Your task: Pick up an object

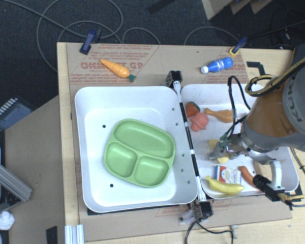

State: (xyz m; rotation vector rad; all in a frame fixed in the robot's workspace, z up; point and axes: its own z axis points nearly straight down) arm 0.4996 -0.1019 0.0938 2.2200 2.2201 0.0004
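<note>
My gripper [221,150] hangs low inside the right bin [203,93], under the grey arm with the orange band. It hovers right over a small yellow piece [214,144] and another yellow bit [222,160]. Further toward the bin's back lie a pink toy [199,121], a red-orange item [192,108] and a tan drumstick-like toy [219,114]. A yellow banana [224,186], a small white card [229,175] and an orange-red stick [246,175] rest at the near end. Nothing is visibly held.
The left bin [86,111] holds a green divided tray [139,152]. On the cardboard behind the bins lie a toy carrot [117,68], a blue-and-white bottle [217,65] and a blue clip [88,40]. Black cables loop over the right bin's far wall.
</note>
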